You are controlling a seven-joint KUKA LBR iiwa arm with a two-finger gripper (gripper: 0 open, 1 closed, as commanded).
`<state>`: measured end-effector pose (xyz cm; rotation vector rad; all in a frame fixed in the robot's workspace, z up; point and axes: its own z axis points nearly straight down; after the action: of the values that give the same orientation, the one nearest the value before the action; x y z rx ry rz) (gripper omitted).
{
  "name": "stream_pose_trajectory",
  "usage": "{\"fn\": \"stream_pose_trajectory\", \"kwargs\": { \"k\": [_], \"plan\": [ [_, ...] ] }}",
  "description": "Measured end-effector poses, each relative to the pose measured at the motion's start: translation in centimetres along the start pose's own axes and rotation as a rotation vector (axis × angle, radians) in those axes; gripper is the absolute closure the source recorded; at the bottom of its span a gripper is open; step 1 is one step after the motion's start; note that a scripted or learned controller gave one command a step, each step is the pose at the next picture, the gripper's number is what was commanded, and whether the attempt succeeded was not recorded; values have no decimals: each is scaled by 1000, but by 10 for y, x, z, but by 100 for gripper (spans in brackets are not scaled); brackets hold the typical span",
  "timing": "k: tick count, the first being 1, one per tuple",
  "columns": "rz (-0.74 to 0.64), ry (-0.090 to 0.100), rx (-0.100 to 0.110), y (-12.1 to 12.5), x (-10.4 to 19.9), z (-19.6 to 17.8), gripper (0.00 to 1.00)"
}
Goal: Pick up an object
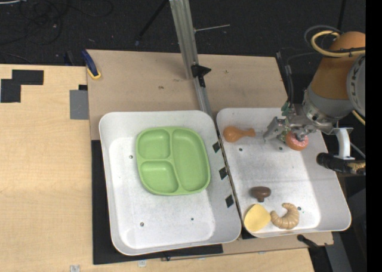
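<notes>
Two bins, hand (290, 135) w/ pink object (296, 140) at fingers, right bin (286, 172).

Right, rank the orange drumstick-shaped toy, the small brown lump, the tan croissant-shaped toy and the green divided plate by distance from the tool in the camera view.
1. Orange drumstick-shaped toy, just left of the tool.
2. Small brown lump, below it, mid-bin.
3. Tan croissant-shaped toy, by the near rim.
4. Green divided plate, in the left bin.

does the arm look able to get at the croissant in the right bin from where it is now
Probably yes. The croissant lies uncovered near the right bin's front edge, just touching the yellow piece on one side. The gripper sits over the same bin's far end, with bare floor between.
</notes>
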<state>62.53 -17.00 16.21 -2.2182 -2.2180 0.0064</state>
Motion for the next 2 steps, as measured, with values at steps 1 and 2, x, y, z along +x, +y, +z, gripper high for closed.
{"fn": "stream_pose_trajectory", "kwargs": {
  "k": [1, 2],
  "plan": [
    [0, 1, 2, -11, 1, 53, 0],
    [-1, -1, -9, -9, 2, 71, 0]
  ]
}}
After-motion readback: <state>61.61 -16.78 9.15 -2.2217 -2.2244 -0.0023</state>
